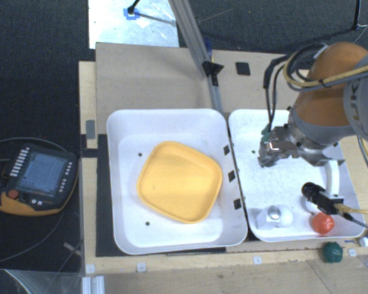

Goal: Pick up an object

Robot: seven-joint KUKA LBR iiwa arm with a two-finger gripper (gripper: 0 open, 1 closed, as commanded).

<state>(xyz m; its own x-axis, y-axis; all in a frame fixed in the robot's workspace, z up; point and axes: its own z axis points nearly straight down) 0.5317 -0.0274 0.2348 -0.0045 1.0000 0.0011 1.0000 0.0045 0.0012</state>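
In the left bin (pixel 119 164) a yellow square plate (pixel 180 180) with rounded corners lies flat and takes up most of the floor. My gripper (pixel 269 153) hangs over the upper left part of the right bin (pixel 245 127), above bare white floor, with nothing visibly in it. A small white and grey object (pixel 278 215) rests near that bin's front wall. To its right, in the front right corner, sits an orange-red ball (pixel 322 223). Both lie well in front of the gripper.
A dark green round thing (pixel 332 252) lies on the bench just outside the right bin's front right corner. A grey metal pole (pixel 196 38) slants across the back of the bench. A teach pendant (pixel 37 177) lies on the floor at left.
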